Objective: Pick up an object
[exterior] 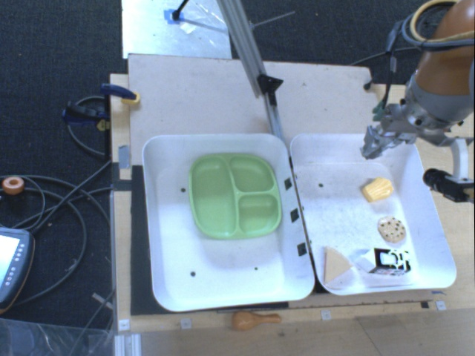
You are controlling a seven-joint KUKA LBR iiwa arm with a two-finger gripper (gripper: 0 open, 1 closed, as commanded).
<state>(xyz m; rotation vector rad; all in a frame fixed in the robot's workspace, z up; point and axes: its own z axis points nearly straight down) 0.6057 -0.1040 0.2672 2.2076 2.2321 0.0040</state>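
The right bin (pixel 438 236) serves as the landmark here. Four small things lie on its floor. A yellow block (pixel 377 190), chunky and slightly wedge-like with a paler top face, sits in the bin's upper middle part, apart from the rest. Just below it, toward the bin's near side, lies a round tan cookie (pixel 391 229) speckled with dark dots. Below the cookie, close to the bin's near rim, rests a small flat black-and-white card (pixel 391 259) with bold dark markings. To the left of that card, in the bin's near left corner, lies a pale beige triangular wedge (pixel 336 264), like a slice of cheese or bread.

The gripper (pixel 373 144) hangs over the bin's far edge, above and slightly left of the yellow block and clear of it. Nothing is visible between its tips; whether it is open or closed cannot be told from this angle.

Left of the right bin, the other bin (pixel 167 273) holds a light green divided tray (pixel 235 196) with three compartments.
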